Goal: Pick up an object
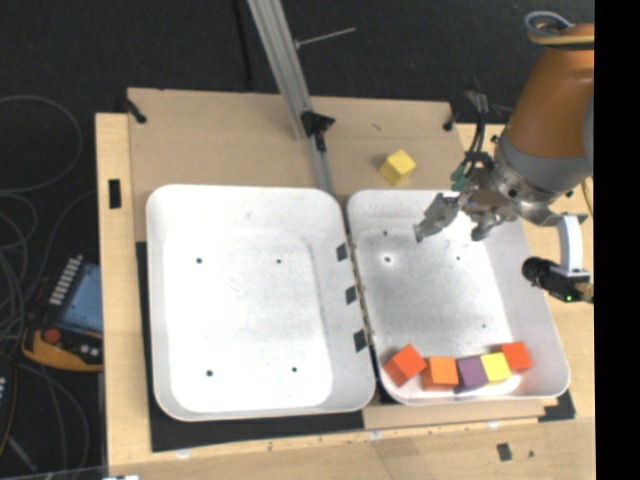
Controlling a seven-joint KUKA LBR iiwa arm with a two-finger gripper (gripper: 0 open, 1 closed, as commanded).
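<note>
Five small foam cubes [458,367], red, orange, purple, yellow and red, are lined along the right white bin's [520,298] near wall; the grey two-finger gripper [456,224] is seen above, spread wide, nothing held.

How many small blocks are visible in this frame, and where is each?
6. Five line the right bin's near edge: red-orange, orange, purple, yellow, red-orange. One yellow block lies on the bench behind the bins.

A pale wooden bench [240,138] stands on dark floor [120,28] (cables [30,228] trail at left)
</note>
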